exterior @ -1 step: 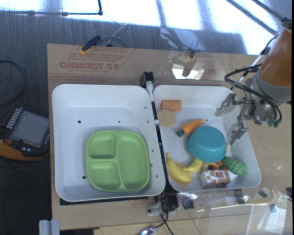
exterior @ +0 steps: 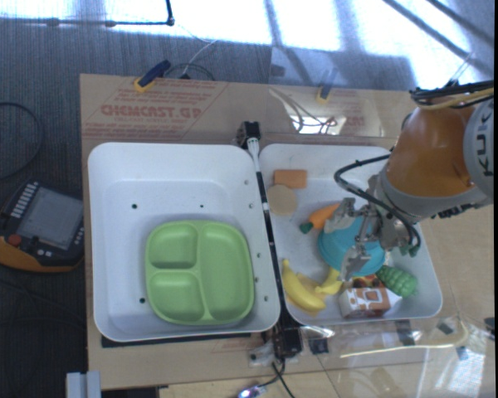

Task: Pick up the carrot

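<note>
So your arm (exterior: 440,152) is reaching in from the right, over the right bin (exterior: 423,305), and the gripper (exterior: 367,237) hangs just above a teal bowl (exterior: 342,243) in the middle of that bin. You can't tell from this angle whether the pincer is apart or together, the metal bits blur into the bowl underneath.

The carrot (exterior: 322,215) lies just left of the gripper, right by the bowl's upper left edge, orange body with a bit of green at its lower left end. Nothing is gripping it as far as you can see.

Other stuff in the same bin: an orange block (exterior: 291,178) near the top left, a tan round thing (exterior: 282,199) just below it, a banana (exterior: 303,288) along the lower left, a small printed carton (exterior: 365,300) at the bottom, and a green bumpy thing (exterior: 398,280) to its right.

The left bin (exterior: 116,172) holds a green divided plate (exterior: 200,271), sitting toward the front.
</note>
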### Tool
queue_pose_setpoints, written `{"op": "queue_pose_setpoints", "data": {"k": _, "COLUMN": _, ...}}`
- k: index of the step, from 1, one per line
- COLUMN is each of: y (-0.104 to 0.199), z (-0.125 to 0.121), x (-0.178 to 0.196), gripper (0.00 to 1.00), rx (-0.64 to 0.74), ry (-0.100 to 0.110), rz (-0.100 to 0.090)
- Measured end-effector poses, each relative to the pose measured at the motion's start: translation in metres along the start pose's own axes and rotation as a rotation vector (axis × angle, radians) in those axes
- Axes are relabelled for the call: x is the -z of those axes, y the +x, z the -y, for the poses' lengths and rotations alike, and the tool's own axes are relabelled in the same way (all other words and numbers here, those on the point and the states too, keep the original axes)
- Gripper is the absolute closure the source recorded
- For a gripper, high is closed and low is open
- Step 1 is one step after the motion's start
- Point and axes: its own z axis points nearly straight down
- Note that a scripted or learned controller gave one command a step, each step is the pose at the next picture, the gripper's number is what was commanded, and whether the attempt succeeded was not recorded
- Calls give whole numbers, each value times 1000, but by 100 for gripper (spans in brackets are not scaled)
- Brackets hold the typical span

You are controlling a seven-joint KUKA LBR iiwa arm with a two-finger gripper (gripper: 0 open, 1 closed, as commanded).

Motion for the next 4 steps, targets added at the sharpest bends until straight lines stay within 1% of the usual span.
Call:
{"op": "queue_pose_setpoints", "data": {"k": 1, "y": -17, "z": -15, "x": -58, "gripper": 0, "rx": -60, "ry": 5, "rz": 21}}
{"op": "queue_pose_setpoints", "data": {"k": 2, "y": -68, "z": -18, "x": -58, "gripper": 0, "rx": -90, "ry": 3, "rz": 25}}
{"op": "queue_pose_setpoints", "data": {"k": 3, "y": -71, "z": -18, "x": -44, "gripper": 100, "rx": -89, "ry": 8, "rz": 33}}
{"op": "queue_pose_setpoints", "data": {"k": 4, "y": -46, "z": -71, "x": 37, "gripper": 100, "rx": -450, "ry": 0, "rz": 16}}
